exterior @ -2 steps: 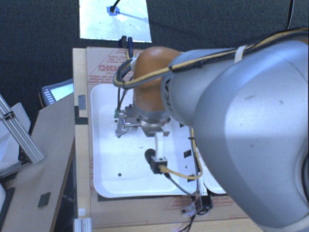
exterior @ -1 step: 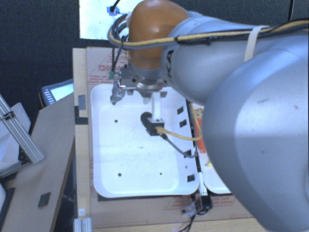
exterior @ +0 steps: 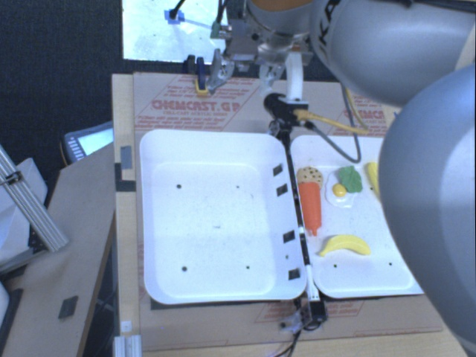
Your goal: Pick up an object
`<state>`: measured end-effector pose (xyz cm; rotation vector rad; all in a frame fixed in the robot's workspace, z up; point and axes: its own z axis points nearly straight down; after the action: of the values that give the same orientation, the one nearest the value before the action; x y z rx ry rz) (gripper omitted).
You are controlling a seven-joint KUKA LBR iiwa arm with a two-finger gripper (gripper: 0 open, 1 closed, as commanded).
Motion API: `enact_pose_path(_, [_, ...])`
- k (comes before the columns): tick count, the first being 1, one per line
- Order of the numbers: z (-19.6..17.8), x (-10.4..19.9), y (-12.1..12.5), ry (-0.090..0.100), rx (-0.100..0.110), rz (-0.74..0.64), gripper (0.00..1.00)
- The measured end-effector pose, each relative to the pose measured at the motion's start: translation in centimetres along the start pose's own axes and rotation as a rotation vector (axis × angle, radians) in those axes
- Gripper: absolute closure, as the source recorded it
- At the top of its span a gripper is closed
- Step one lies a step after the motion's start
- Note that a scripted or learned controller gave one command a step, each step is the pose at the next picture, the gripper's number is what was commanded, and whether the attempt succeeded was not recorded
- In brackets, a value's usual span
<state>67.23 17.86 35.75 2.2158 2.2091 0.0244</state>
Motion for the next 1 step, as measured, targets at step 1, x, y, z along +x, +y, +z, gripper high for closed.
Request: enact_pose_path(1, [-0.14,0.36,-0.3,-0.001,0.015,-0.009,1.0])
